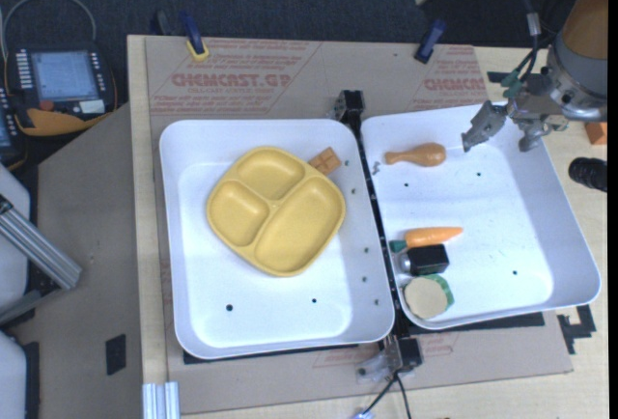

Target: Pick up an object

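- table [145, 214]: a cardboard sheet covers it under both bins; red print reads "CHEMCAST GP", once behind each bin, partly cut off on the right.
- left bin [183, 243]: holds a yellow divided plate [276, 210] with three compartments; a small brown block [325, 159] sits touching the plate's far-right rim.
- right bin [541, 234]: this is my side. Four things lie in it, all toward its left half.
- my arm comes in from the right; my fingers [504, 129] hover over the far-right part of the right bin. They are spread apart with nothing between them.
- drumstick toy [417, 155]: tan, lying near the far-left of the right bin, just left of my fingers. Its long axis runs left-right, fat end toward me, thin end toward the divider. Closest target, so my pick for this task.
- key relation: the drumstick lies left of the fingers and a little nearer the camera. I judge the move to be a short shift left plus a descent, closing across the short axis.
- carrot toy [434, 236]: orange, also lying left-right, mid-left of the bin, well apart from my fingers.
- black block [426, 260]: just below the carrot, touching or nearly so.
- round tan disc with green rim [428, 296]: near-left corner, furthest from me.
- risk, as I judge it: the drumstick's rounded body could roll out of a pinch.
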Robot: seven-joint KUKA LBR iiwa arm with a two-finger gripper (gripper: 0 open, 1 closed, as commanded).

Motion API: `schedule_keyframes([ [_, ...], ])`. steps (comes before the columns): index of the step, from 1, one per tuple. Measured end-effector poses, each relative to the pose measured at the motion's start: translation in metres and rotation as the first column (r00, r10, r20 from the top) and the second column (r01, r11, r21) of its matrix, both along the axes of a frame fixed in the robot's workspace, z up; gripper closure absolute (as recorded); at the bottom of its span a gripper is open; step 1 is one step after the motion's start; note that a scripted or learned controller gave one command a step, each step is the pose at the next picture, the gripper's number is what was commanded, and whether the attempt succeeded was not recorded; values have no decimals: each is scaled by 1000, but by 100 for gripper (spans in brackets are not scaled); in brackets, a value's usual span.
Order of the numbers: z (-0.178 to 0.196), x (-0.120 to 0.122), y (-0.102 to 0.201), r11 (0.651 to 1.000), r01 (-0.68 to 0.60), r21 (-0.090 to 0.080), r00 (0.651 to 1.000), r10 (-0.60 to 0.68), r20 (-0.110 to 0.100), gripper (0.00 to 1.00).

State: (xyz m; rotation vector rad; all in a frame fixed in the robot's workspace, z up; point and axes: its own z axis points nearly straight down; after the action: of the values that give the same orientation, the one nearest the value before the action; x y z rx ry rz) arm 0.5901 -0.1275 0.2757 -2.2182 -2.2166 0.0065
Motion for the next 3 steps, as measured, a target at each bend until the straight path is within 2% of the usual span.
schedule_keyframes([
  [1, 3, 1, 0, 1000, -1, -1, 1000, 1, 6, 0],
  [3, -90, -3, -12, 1000, 0, 0, 1000, 0, 0, 0],
])
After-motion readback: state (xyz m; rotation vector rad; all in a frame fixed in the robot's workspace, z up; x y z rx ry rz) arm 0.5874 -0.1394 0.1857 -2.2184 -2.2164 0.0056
